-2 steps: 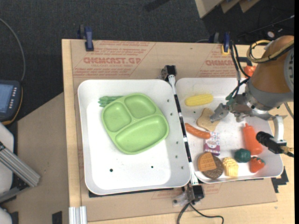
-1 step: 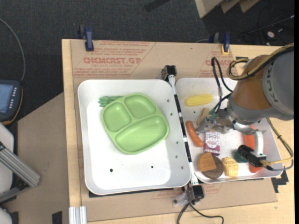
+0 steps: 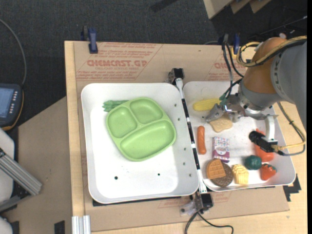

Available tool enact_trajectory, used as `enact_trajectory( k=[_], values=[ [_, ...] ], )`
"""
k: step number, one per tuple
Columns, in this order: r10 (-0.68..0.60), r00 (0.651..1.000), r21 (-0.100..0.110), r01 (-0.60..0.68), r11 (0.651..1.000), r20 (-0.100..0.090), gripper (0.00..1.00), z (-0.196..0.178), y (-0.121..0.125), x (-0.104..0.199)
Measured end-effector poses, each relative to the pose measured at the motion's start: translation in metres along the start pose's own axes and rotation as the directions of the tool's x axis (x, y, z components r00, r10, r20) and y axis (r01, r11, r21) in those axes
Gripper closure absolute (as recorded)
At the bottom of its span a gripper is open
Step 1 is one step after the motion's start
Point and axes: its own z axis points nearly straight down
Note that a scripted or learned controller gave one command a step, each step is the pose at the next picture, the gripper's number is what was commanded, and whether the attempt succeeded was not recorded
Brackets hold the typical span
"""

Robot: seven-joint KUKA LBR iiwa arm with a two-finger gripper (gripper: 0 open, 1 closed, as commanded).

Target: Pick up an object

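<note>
A round brown waffle (image 3: 218, 172) lies at the right bin's (image 3: 287, 179) near edge, a pink-labelled packet (image 3: 221, 147) behind it, writing unreadable. The jaws hover over a tan cracker (image 3: 222, 125); their state cannot be told. The surface (image 3: 117, 62) reads "CHEMCAST".

Green divided plate (image 3: 140, 127) in left bin (image 3: 92, 145), blue clamp (image 3: 90, 38) on bench edge
</note>
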Motion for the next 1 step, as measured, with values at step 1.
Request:
enact_trajectory(
  k=[1],
  values=[
    [-0.008,1.000,0.049,0.008,0.999,0.001,0.00,0.0049,0.0550,0.0172]
  ],
)
